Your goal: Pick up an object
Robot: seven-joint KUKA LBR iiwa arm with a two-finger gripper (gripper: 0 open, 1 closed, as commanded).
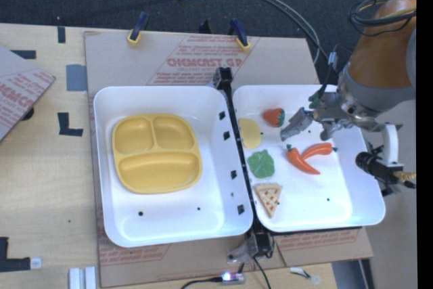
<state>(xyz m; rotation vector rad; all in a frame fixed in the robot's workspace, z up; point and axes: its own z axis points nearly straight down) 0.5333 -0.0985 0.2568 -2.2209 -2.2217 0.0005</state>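
Observation:
My gripper (310,129) hangs over the right bin (338,203), open, with nothing between its fingers. One grey finger (296,124) points down-left toward the bin's middle. Just below it lie two orange-red toy peppers (306,158), crossed over each other. A red toy strawberry (273,117) sits to the gripper's left. Along the bin's left side are a yellow round piece (249,133), a green leafy piece (260,163) and a toy pizza slice (268,198).
The left bin (169,216) holds a yellow divided plate (157,151). A black divider (233,145) runs between the two bins. Blue-and-yellow clamps (137,29) grip the cardboard at the back. A black fitting (375,166) on the arm overhangs the right bin's edge.

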